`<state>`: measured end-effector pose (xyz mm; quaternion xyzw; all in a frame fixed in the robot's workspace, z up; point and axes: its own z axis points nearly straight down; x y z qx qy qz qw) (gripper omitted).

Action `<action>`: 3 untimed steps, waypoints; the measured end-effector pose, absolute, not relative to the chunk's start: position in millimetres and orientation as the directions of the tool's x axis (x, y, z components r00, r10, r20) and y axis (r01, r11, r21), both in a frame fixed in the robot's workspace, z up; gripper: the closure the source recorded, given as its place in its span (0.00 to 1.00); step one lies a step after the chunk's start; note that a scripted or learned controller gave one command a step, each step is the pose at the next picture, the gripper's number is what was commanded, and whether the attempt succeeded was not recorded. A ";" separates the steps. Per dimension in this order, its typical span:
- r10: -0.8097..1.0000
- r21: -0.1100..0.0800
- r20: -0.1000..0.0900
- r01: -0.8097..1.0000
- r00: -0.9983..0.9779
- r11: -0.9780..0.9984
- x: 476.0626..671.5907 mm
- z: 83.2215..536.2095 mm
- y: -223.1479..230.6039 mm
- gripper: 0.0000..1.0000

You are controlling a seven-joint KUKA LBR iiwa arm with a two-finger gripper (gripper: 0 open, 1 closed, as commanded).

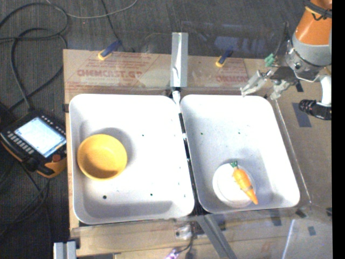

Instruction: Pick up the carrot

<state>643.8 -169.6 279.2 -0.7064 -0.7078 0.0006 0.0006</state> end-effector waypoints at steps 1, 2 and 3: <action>1.000 -0.003 0.000 1.000 0.029 -0.029 569.9 205.4 -139.0 0.00; 1.000 0.026 -0.005 1.000 -0.002 0.002 492.1 131.6 -159.6 0.00; 1.000 0.006 -0.002 0.999 0.031 -0.031 486.0 93.7 -115.4 0.00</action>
